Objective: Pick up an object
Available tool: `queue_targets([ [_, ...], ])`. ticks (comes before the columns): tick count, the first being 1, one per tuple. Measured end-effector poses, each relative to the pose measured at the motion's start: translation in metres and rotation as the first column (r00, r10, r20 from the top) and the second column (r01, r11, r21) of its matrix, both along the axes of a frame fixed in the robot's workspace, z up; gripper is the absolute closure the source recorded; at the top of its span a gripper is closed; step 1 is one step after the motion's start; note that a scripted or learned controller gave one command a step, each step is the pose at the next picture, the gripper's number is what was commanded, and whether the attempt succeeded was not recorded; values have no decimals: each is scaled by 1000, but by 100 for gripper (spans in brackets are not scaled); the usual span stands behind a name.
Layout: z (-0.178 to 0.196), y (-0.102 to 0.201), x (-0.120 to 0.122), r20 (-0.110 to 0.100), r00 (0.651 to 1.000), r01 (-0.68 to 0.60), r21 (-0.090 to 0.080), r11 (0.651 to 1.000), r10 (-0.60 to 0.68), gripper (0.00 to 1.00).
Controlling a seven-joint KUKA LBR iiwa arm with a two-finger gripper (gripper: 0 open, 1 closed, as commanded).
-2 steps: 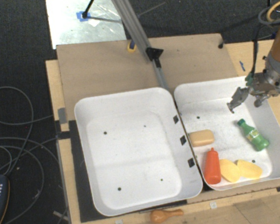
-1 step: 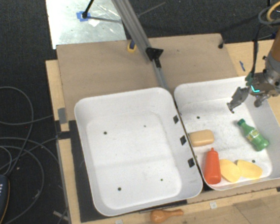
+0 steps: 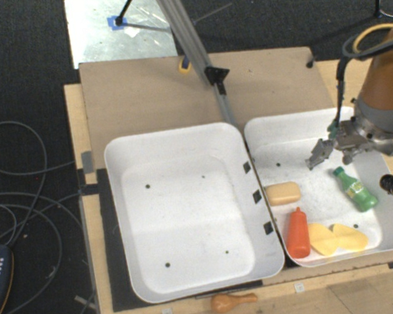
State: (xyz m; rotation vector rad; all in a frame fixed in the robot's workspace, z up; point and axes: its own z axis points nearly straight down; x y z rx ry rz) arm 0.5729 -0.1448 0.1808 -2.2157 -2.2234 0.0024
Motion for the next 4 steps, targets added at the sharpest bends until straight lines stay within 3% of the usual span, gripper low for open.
queue_targets([
  [2, -92, 2, -11, 0, 1000, 3, 0, 1000, -3, 0],
  [3, -79, 2, -9, 6, 1000, 3, -1, 1000, -3, 100],
  [4, -35, 4, -9, 8, 1000, -1, -2, 1000, 1, 100],
])
